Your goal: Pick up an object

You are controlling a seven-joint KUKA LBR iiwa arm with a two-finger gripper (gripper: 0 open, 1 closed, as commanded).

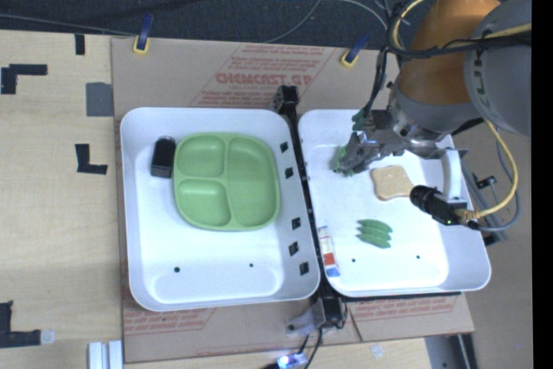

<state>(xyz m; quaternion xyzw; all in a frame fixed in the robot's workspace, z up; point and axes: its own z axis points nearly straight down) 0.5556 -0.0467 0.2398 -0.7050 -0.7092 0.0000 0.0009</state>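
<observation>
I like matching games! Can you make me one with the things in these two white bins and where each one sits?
Things:
1. green plate
2. black block
3. piece of toast
4. green pea pod

Places:
A. right bin, near the front
B. left bin, in the middle
C. left bin, just left of the plate
D. right bin, below the end effector

Pairs: 1-B, 2-C, 3-D, 4-A

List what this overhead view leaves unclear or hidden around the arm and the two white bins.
- End effector: blurred and dark, so its grip state is unreadable, as is the greenish thing at its tip.
- Right white plastic bin: the arm covers its far right corner.
- Small red-and-white packet by the divider: too small to identify.
- Black block beside the green divided plate: identity unclear.
</observation>
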